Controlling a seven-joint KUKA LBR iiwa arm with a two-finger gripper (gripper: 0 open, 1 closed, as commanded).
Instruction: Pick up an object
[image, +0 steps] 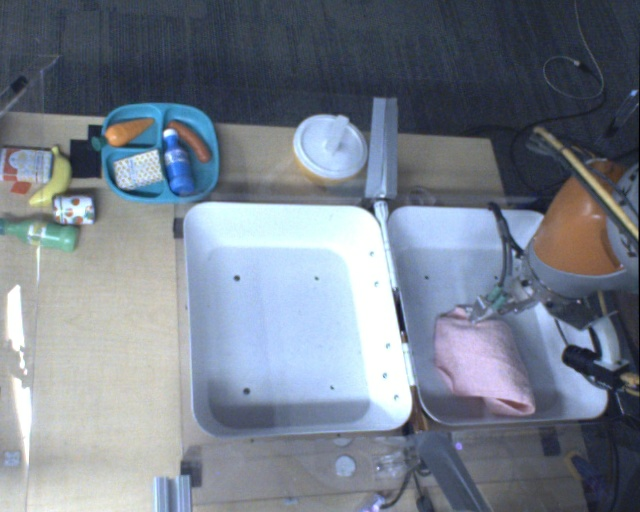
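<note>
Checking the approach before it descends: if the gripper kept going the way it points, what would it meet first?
Most likely the pink cloth in the right bin. The gripper points down and left at the cloth's upper edge, though the height between them is hard to judge.

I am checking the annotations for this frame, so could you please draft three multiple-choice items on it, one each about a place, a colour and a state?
1. Where does the pink cloth lie?
A. in the left bin
B. in the right bin
C. on the bench beside the banana

2. What colour is the divided tray at the top left?
A. blue
B. red
C. white

3. How does the claw stand to the cloth?
A. far off, over the left bin
B. at the cloth's upper edge
C. outside both bins

Key: 1 B, the cloth lies in the right bin's lower half. 2 A, its rim is blue. 3 B, the claw's tip meets the cloth's top edge.
</note>
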